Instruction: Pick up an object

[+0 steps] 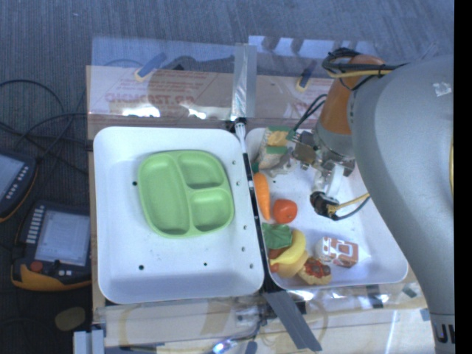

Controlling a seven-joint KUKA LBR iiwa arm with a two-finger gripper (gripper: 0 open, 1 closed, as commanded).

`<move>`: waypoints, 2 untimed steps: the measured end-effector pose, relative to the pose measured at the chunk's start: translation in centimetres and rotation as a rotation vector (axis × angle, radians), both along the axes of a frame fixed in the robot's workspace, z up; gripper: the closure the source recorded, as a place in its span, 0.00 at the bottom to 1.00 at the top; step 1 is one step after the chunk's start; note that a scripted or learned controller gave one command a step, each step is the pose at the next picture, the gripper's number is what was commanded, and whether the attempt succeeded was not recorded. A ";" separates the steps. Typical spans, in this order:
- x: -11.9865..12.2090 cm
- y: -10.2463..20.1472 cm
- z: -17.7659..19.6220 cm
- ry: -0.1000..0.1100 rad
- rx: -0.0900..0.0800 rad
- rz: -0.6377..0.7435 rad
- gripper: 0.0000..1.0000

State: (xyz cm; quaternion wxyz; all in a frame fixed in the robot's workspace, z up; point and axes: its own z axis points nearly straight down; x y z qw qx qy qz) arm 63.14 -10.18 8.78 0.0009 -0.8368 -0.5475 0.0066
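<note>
Green divided plate [186,192]: smooth matt plastic. White bins [118,271]: glossy plastic. Toy tomato [285,211]: shiny plastic. Floor [147,6]: ribbed carpet.

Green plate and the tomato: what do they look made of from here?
Green plate: looks like moulded plastic, matt to satin, one even colour, three rounded compartments with soft rims. Tomato: probably a plastic or rubber toy, smooth and uniformly orange-red with a faint sheen; hard or soft cannot be told from the view.
</note>
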 end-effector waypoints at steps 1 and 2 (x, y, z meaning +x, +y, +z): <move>3.0 2.6 9.5 -0.008 0.003 0.144 0.00; 3.2 0.7 1.0 -0.005 0.004 0.296 0.00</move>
